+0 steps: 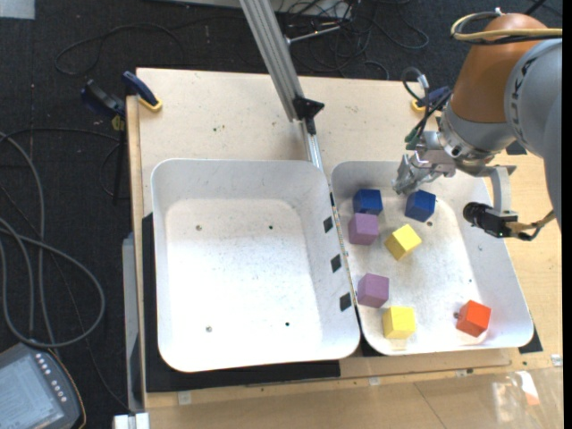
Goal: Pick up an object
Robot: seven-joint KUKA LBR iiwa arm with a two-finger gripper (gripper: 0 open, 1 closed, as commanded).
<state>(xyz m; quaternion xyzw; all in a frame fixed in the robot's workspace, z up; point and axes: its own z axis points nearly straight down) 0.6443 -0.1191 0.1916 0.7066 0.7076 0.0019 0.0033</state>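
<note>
The arm (500, 79) reaches in from the upper right of the frame and bends down over the right bin (500, 284), so its claw (409, 179) hangs at the bin's upper end, between two blue blocks. One blue block (367, 201) lies just left of the claw, the other blue block (420, 206) just below and right of it. The claw sits low and close to both, which I judge to be the approach for a grab at one of them; which one is the target I cannot say.

The other candidates lie scattered in the same bin: a purple block (363, 228) touching the left blue one from below, a yellow block (403, 240) tilted near the middle, a second purple block (373, 289), a second yellow block (399, 322) at the lower edge, and an orange block (473, 317) at the lower right. The left bin (179, 186) holds no blocks, so it probably serves as the drop side.

The claw is small, dark and seen from above against the wrist, so I cannot tell whether it is wide or narrow, nor whether anything sits in it. The arm's base is cut off at the right edge. The desk (223, 105) shows bare board above the bins.
</note>
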